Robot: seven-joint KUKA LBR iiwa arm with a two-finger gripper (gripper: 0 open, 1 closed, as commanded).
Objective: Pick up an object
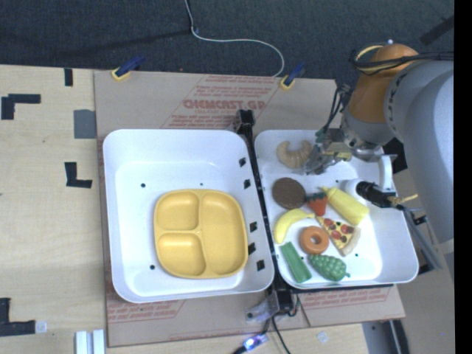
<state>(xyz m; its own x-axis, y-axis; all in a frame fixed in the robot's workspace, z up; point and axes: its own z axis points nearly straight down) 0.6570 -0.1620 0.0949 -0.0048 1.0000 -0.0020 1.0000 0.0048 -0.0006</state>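
Pincer (322, 158) hangs low at twelve o'clock in the right bin (391, 268), just beside a tan croissant (293, 153); its spread cannot be told. Toy food crowds that bin: brown cookie (288, 192), banana (290, 223), doughnut (315, 240), pizza slice (341, 234). Left bin (133, 153) carries a yellow divided plate (200, 233).

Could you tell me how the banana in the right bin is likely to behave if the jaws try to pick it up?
The banana looks like smooth moulded plastic, so probably stiff, light and somewhat slippery. Its curved shape may pivot or slide when pinched. It lies close beside the donut and brown disc, so nudging it would likely shift them.
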